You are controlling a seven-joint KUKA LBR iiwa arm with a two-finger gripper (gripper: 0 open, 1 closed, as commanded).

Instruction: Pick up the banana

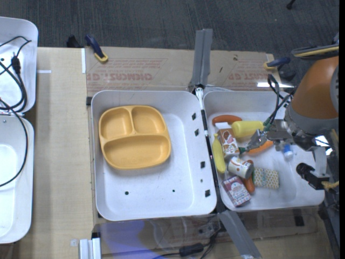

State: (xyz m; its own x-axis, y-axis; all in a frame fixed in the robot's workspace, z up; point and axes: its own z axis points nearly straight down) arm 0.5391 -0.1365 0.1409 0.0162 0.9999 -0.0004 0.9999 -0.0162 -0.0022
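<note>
The gripper point(257, 140) hangs with fingers apart and empty over the right bin point(302, 198), so it should travel left past the carton point(229, 142) to the banana point(218, 154) along the bin's left wall.

Bright even light, soft shadows, sharp

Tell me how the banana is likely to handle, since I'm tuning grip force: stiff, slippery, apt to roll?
The banana looks like smooth plastic, so probably stiff, light and somewhat slippery. Its long curved body lies along the right bin's left wall, beside a small carton, so it may pivot or slide rather than roll if nudged.
</note>
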